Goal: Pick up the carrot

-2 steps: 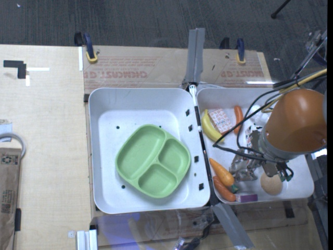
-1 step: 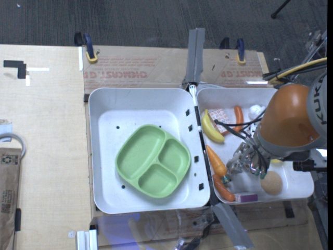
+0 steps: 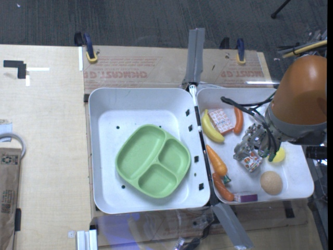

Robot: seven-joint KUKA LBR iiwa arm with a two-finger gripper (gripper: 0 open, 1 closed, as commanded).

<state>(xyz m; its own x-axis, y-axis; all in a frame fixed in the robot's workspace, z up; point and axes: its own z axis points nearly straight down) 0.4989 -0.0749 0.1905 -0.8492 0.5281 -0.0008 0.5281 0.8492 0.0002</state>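
Observation:
The carrot is orange and tapered and lies along the left wall of the right bin, its green top pointing toward the front. My gripper hangs over the middle of that bin, right of the carrot and apart from it. It is directly above a small printed carton. Whether anything is held cannot be made out from this angle.
A second orange piece lies just in front of the carrot. A banana, a red-and-white packet and an orange sausage sit behind it. A tan ball, a yellow item and a purple piece are nearby. The left bin holds a green divided plate.

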